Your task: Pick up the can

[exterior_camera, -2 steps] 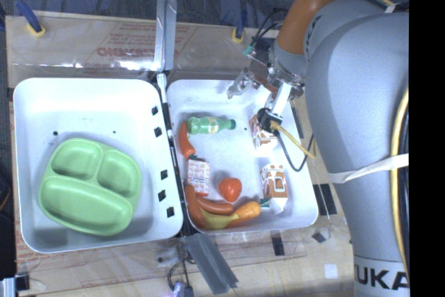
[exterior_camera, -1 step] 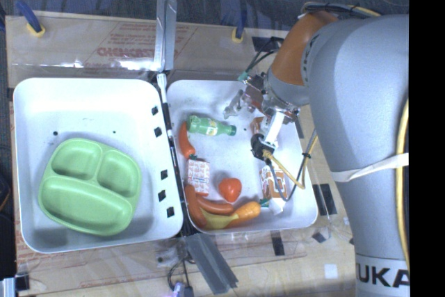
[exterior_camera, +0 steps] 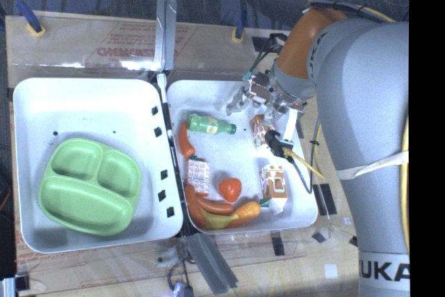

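Hovering my gripper (exterior_camera: 263,102) over the right bin (exterior_camera: 208,90), grip state unclear; can (exterior_camera: 260,131) at 6 o'clock, green bottle (exterior_camera: 208,125) at 8.

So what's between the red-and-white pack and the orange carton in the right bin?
A red tomato lies between the pack and the carton, as the camera view shows.

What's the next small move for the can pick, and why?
Probably lower the gripper a little and shift it toward the can. The gripper sits over the upper part of the right bin, above and slightly left of the can in the view, and nothing shows between its fingers. The can lies near the bin's right wall, beside the arm's cabling.
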